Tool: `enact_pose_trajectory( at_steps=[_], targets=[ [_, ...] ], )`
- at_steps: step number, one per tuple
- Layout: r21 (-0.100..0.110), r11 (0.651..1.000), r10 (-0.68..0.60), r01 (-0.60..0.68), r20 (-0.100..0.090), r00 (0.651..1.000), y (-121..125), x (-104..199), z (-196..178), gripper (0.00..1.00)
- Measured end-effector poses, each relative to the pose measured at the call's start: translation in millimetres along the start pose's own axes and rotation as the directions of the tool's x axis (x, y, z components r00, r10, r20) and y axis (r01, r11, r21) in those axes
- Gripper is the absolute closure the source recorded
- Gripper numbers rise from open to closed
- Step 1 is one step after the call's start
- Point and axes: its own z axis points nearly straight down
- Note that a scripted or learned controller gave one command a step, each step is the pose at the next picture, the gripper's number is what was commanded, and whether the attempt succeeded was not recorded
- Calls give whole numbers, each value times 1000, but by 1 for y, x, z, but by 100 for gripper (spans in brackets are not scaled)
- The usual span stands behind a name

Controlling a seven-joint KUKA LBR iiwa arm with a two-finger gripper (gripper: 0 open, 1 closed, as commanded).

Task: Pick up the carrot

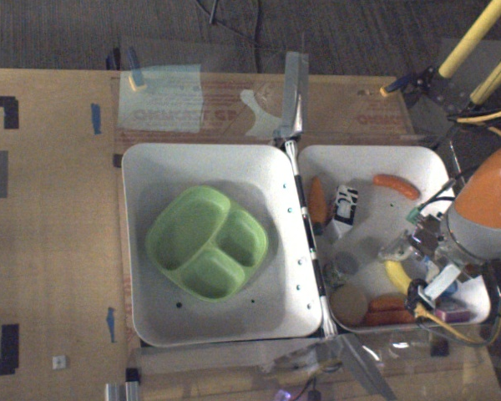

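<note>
Reaching from the right, the arm (484,207) hangs over the right bin (434,159), where the carrot (317,201) lies.

Two white bins stand side by side. One green divided plate (207,241) sits in the left bin (142,224). The carrot, one only, lies against the left wall of the right bin, apart from the gripper (413,249). Near it are one black and white packet (344,205), one orange sausage-like piece (396,185), one brown round piece (348,304) and one yellow piece (397,276), half hidden by the wrist. Whether the gripper is apart or together, I cannot tell; cables and shadow cover it.
</note>
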Motion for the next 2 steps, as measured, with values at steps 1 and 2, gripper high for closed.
enact_pose_trajectory(
  at_steps=[1,2],
  targets=[
    [-8,1000,-9,10,21,1000,-8,0,-9,0],
    [-5,999,32,-32,14,999,1,-8,1,0]
  ],
)
